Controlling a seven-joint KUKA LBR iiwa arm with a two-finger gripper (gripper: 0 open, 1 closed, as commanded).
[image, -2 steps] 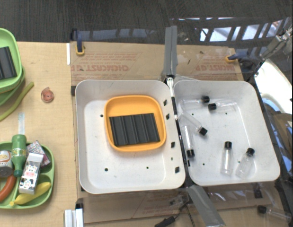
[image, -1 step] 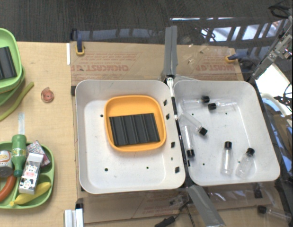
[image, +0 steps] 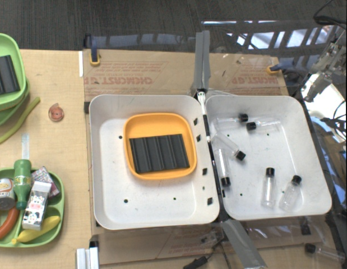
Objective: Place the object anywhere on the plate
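Observation:
The orange plate (image: pixel 135 129) lies in the left white bin (image: pixel 106 200), slightly back of its middle. A dark ribbed rectangular pad (image: pixel 160 153) covers most of the plate's face. In the right white bin (image: pixel 313 206) lie several clear vials with black caps. One vial (image: pixel 230 146) lies near the middle left, another (image: pixel 223 168) lies along the left wall, and two (image: pixel 268 187) (image: pixel 289 195) lie at the front right. Two more vials (image: pixel 229 120) (image: pixel 267 126) lie toward the back.
A green tray (image: pixel 50 231) with toy food and a green bottle sits at the front left of the bench. A green bowl (image: pixel 10 102) holding a dark ribbed piece is at the far left. A small pink item (image: pixel 56 112) lies between them. Metal framing (image: pixel 296 38) stands behind the right bin.

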